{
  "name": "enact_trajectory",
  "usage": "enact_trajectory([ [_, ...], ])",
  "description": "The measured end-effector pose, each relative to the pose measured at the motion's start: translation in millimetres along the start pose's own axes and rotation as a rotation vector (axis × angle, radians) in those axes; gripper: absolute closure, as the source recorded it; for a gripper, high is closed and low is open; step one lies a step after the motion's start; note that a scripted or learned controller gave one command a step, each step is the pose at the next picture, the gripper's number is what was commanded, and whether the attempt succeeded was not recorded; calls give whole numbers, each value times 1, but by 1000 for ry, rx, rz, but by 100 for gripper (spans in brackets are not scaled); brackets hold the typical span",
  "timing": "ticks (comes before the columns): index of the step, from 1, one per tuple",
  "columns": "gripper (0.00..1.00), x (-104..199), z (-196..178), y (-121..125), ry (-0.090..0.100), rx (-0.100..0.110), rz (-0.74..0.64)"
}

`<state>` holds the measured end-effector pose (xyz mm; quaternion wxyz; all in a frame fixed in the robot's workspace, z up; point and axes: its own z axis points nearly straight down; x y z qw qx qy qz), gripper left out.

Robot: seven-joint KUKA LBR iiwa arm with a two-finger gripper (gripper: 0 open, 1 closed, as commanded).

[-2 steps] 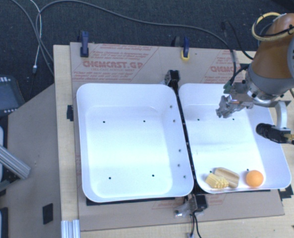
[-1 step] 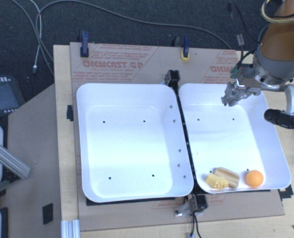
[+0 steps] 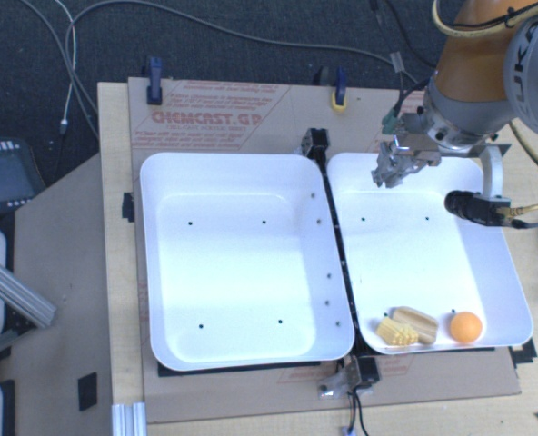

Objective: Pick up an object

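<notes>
In the right bin (image 3: 487,271), near its front edge, lie a yellow corn-like piece (image 3: 395,332), a tan bread-roll-shaped piece (image 3: 415,318) touching it behind, and an orange ball (image 3: 466,327) a little to the right. My gripper (image 3: 392,171) hangs above the back left part of that bin, far from all three objects. Nothing shows between its fingers.
The left bin (image 3: 160,243) sits beside the right one, a black strip between them. A black cylindrical part (image 3: 473,206) sticks out over the right bin's back right. Clamps (image 3: 154,69) hold the board at the back; cables run across the dark floor.
</notes>
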<state>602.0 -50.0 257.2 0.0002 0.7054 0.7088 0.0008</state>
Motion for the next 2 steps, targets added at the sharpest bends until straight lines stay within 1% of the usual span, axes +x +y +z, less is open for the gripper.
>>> enact_trajectory([
  [1,100,49,19,8,0,2,1],
  [2,100,99,14,11,0,1,1],
])
